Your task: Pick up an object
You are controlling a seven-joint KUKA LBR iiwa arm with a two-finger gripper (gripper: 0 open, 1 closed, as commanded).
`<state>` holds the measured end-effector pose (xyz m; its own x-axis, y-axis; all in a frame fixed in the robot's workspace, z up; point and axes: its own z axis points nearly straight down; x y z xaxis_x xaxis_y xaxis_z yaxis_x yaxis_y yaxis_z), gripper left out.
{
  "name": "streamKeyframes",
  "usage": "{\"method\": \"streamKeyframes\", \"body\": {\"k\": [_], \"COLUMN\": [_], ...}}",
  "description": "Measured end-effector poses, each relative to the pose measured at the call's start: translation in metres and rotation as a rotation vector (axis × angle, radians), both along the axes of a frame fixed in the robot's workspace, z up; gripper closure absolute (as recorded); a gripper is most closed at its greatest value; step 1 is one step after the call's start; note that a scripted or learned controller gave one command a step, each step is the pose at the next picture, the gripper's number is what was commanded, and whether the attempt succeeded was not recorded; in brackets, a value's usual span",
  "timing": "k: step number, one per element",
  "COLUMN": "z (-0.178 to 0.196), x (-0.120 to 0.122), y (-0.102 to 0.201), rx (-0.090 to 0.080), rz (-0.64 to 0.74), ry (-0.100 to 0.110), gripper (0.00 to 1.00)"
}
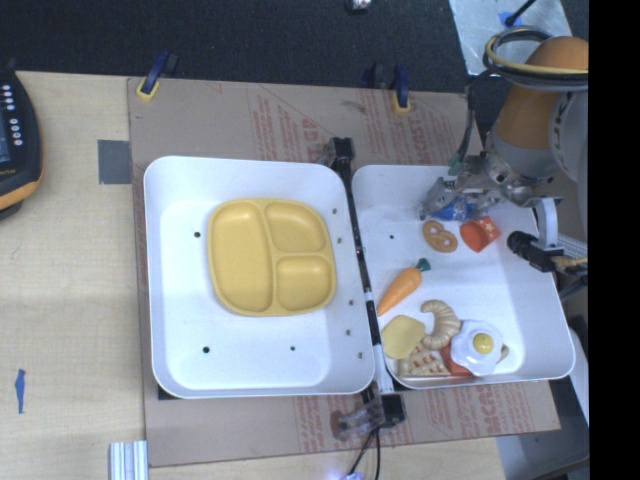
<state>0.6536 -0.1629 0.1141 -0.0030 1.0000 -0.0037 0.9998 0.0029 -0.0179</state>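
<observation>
The right bin (520,313) holds toy food. There is a brown pretzel (438,235), a red piece (480,233), an orange carrot (400,288), a yellow chip (403,336), a tan croissant (441,316), a fried egg (478,346) and a waffle (424,364). My gripper (455,200) is low at the bin's far side, just above the pretzel and left of the red piece. Something blue shows at its tips (458,211). The arm's orange band (545,88) rises at the upper right.
The left bin (180,298) holds a yellow three-compartment plate (270,256). A black divider hinge (355,258) runs between the bins. A pendant (15,138) lies at the far left on the bench. Blue clamps (400,88) hold the cardboard at the back.
</observation>
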Motion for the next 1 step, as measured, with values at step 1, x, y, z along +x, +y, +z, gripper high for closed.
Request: {"method": "streamKeyframes", "body": {"k": [1], "z": [0.0111], "x": [0.0008], "y": [-0.0013], "rx": [-0.004], "rz": [0.001], "ry": [-0.006], "gripper": [1.00]}}
